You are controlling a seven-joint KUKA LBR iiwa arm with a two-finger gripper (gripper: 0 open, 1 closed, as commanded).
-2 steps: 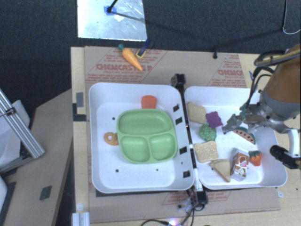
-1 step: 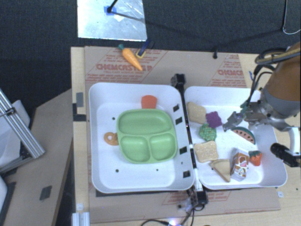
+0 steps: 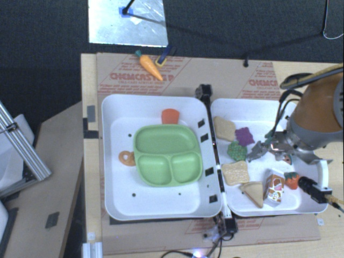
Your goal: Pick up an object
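Observation:
My gripper [image 3: 259,150] hangs low in the right bin [image 3: 269,105], its dark tip pointing left, just right of a green broccoli piece [image 3: 236,151]. Nothing shows between its tips. Around it lie a purple grape bunch [image 3: 244,136], a tan cracker [image 3: 224,128], a toast slice [image 3: 235,172], a bread wedge [image 3: 253,193], a small milk carton [image 3: 274,190] and an orange-red fruit [image 3: 292,181]. The arm's orange band [image 3: 320,114] covers the bin's right side.
The left bin [image 3: 121,198] holds a green divided plate [image 3: 167,155], an orange-red cup [image 3: 170,116] and a brown pretzel ring [image 3: 127,158]. A toy carrot [image 3: 150,67] lies on the cardboard behind the bins. A silver sheet [image 3: 128,14] lies farther back.

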